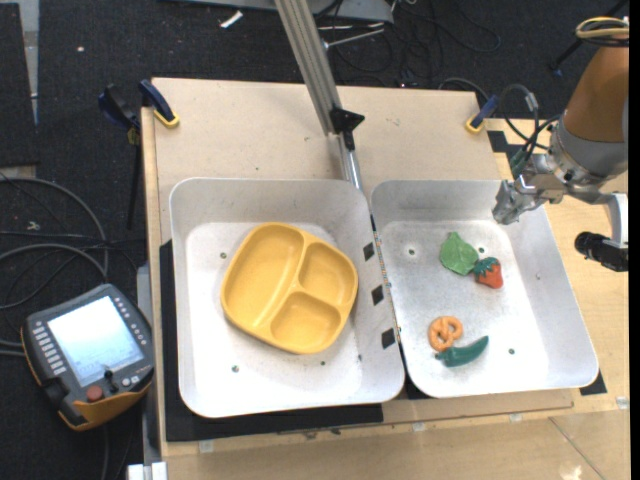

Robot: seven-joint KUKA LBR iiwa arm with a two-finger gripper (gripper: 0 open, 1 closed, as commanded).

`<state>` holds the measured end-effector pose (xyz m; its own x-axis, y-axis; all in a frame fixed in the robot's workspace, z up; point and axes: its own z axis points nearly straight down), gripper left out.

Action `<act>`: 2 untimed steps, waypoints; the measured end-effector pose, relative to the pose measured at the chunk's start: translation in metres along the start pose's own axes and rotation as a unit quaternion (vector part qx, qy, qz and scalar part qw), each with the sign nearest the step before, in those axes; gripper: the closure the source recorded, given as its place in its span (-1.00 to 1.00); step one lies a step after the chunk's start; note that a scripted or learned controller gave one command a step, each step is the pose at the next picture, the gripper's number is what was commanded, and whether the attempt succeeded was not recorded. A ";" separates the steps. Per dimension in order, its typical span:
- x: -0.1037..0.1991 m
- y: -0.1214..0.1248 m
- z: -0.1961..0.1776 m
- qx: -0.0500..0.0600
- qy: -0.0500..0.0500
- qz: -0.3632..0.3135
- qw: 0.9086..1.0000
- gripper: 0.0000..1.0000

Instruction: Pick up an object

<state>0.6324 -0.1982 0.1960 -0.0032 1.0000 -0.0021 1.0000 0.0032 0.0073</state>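
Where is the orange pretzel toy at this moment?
In the camera view, the orange pretzel lies in the right bin, in its lower middle part, touching the dark green pepper just below it.

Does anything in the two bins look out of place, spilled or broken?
Nothing stands out. The yellow divided plate lies upright in the left bin; the small toys lie whole in the right bin.

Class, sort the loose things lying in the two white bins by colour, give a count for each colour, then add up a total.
Yellow: 1, the divided plate
Green: 2, the leaf and the pepper
Red: 1, the strawberry
Orange: 1, the pretzel
Total: 5
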 end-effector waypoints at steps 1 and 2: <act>0.000 0.001 -0.025 0.001 0.000 0.000 1.000 1.00; 0.053 0.003 -0.038 0.003 0.002 -0.002 1.000 1.00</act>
<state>0.6347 -0.1450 0.2334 -0.0071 1.0000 0.0018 1.0000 0.0071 0.0012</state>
